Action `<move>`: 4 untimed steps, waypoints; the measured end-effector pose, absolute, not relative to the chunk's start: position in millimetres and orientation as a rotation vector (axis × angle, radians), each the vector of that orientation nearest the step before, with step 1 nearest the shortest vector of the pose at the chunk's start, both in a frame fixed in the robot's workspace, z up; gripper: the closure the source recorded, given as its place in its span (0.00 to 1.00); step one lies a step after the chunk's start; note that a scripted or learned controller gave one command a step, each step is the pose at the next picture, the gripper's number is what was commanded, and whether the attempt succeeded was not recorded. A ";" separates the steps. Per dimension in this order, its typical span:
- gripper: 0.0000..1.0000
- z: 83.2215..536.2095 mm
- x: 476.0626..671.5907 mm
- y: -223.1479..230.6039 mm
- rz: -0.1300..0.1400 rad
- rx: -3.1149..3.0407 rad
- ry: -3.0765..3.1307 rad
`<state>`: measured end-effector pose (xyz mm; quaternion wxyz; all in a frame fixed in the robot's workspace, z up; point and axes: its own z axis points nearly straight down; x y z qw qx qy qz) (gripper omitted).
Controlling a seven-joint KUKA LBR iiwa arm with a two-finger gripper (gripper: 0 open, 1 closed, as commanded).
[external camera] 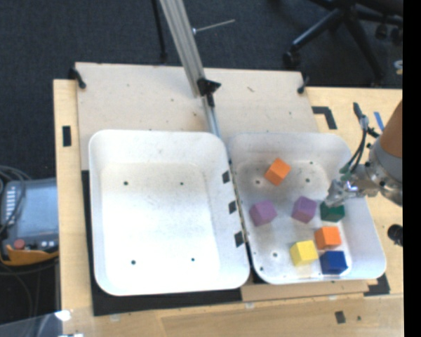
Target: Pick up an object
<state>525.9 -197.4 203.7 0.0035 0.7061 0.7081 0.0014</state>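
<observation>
While the two-finger gripper (339,194) hovers above the small green block (332,212), grip state indiscernible, the orange cube (328,236) at six o'clock risks being nudged.

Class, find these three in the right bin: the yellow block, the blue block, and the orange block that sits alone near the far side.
yellow block (303,251), camera view, top face.
blue block (333,261), camera view, top face.
far orange block (278,170), camera view, top face.

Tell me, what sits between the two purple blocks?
Nothing: from the overhead camera, bare white bin floor separates the left purple block from the right purple block.
</observation>
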 end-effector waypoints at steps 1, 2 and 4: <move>1.00 231.6 527.3 -198.6 0.004 2.213 2.223; 1.00 234.4 553.6 -157.6 0.004 2.212 2.229; 1.00 238.1 596.1 -47.8 0.004 2.212 2.230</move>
